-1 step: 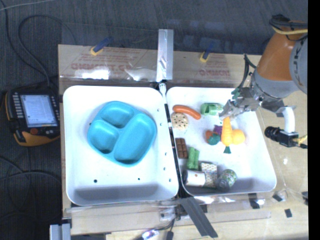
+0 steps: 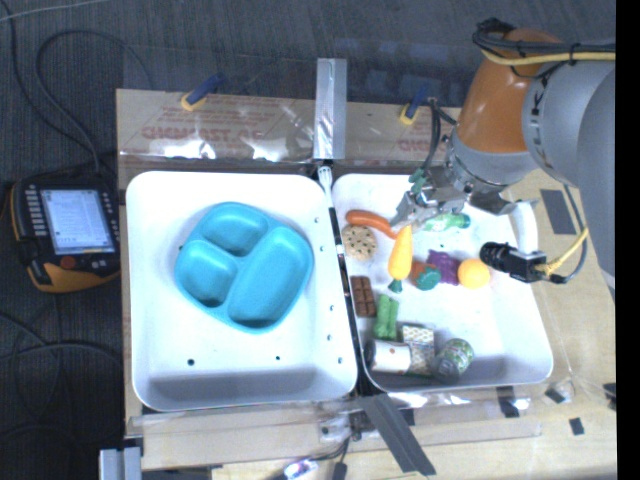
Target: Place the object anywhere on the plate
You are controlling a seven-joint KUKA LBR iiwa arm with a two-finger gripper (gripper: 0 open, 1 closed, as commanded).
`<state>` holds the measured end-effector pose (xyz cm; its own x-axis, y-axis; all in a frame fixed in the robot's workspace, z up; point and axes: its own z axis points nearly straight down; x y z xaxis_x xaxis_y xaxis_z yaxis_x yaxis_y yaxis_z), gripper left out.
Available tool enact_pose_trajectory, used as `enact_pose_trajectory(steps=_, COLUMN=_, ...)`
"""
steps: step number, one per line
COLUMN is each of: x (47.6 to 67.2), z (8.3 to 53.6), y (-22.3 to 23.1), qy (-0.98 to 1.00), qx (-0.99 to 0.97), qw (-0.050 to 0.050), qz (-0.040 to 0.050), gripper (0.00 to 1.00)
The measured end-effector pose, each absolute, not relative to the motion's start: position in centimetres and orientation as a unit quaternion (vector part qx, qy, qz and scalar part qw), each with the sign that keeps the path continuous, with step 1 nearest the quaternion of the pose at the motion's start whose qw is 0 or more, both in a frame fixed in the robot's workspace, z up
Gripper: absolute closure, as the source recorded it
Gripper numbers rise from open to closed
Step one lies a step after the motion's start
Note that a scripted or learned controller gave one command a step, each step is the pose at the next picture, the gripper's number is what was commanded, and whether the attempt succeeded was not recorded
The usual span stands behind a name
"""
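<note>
The blue three-compartment plate [image 2: 245, 265] lies in the left white bin [image 2: 160, 368] with nothing on it. My gripper [image 2: 422, 206] hangs over the back of the right bin [image 2: 520, 343], above the pile of toy foods. Directly below and in front of it lies a yellow, corn-like piece [image 2: 400, 253], its top end close to the gripper. A green piece [image 2: 447, 223] sits just right of the gripper. An orange carrot-shaped piece [image 2: 365, 220] and a round cookie [image 2: 358, 241] lie to its left, by the bin's left wall.
The right bin also holds a purple piece [image 2: 440, 263], a yellow lemon [image 2: 473, 273], a teal piece [image 2: 427, 279], a chocolate bar [image 2: 363, 296], a green block [image 2: 386, 318] and a green ball [image 2: 455, 356]. A teach pendant [image 2: 65, 228] sits left of the bench.
</note>
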<state>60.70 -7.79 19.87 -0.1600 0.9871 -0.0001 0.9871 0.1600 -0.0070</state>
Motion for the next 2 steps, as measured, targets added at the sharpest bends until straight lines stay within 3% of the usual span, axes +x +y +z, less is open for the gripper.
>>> enact_pose_trajectory(steps=1, x=56.8, z=18.0, y=-1.0, qy=-0.760, qx=-0.650, qw=0.003, qz=0.0035, gripper=1.00)
enact_pose_trajectory(steps=2, x=54.6, z=19.5, y=9.4, qy=-0.740, qx=-0.672, qw=0.002, qz=0.0032, gripper=1.00)
